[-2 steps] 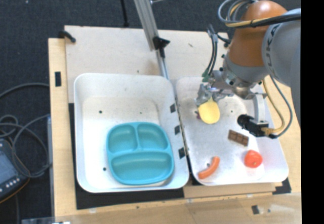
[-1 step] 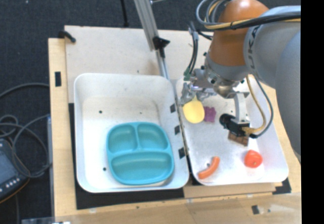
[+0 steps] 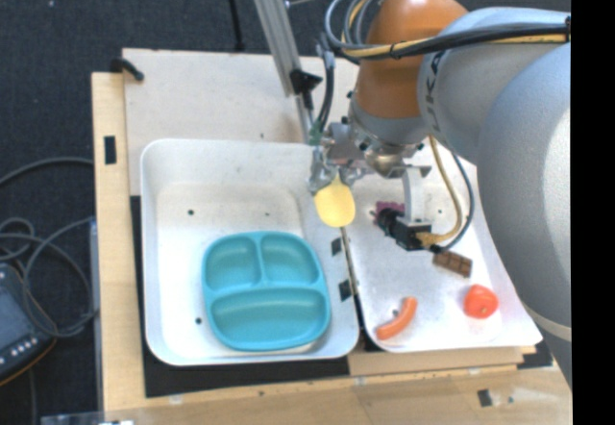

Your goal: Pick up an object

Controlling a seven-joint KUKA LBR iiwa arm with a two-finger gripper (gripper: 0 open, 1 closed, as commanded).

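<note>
We judge the pick nearly done: our gripper [image 3: 332, 178] is clamped on the yellow ball [image 3: 335, 206], hanging over the bins' shared edge, with only carrying left.

On your tabletop [image 3: 110, 250] two bins stand side by side. In the left bin [image 3: 168, 173] lies a divided tray [image 3: 264, 290], near its front. Above the wall between the bins you see a round object [image 3: 335, 206], just under the gripper [image 3: 332, 178]. In the right bin [image 3: 504, 317] lie a carrot [image 3: 396, 317] and a ball [image 3: 479, 301] at the front.
</note>
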